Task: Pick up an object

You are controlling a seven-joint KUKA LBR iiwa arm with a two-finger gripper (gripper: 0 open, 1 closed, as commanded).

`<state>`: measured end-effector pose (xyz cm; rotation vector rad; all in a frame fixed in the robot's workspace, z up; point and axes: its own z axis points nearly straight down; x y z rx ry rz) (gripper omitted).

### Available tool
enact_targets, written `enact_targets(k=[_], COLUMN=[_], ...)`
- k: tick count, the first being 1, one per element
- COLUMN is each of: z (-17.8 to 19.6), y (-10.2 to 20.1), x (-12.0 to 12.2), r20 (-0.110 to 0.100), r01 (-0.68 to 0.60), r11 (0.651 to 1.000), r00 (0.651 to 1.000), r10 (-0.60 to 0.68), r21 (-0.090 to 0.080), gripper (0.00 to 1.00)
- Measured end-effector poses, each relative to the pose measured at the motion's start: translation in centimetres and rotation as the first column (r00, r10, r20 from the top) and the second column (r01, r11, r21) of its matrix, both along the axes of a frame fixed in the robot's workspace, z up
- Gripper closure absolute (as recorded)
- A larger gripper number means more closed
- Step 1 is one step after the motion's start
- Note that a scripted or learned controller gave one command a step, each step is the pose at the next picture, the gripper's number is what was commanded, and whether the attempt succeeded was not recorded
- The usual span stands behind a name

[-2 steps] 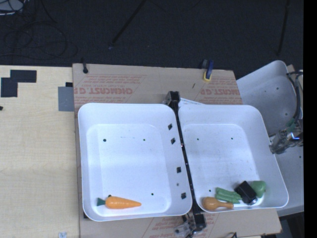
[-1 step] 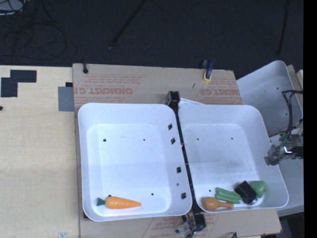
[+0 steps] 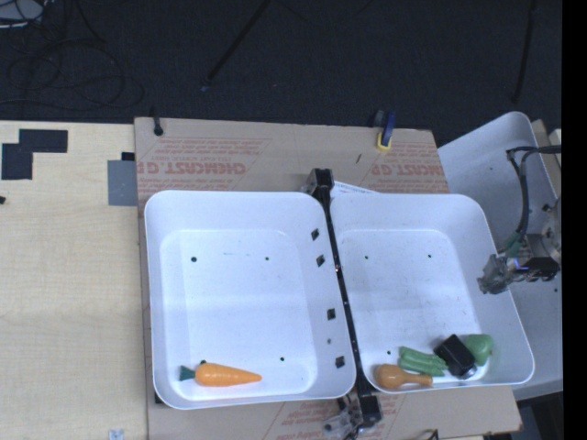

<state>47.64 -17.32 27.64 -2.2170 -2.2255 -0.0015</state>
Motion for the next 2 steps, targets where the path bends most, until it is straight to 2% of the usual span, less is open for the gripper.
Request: enact_targets(k=[1,2], z=[2.7,2.7], y=[4.1,6.7], x=[0.0,0.0], r20=[0.000,-0.004], r01=[0.000,0.001], r11=[1.000,1.000], r00=[1.000,1.000], r10=[0.000,-0.001], r21=[0.000,0.001], gripper=[1.00,1.00])
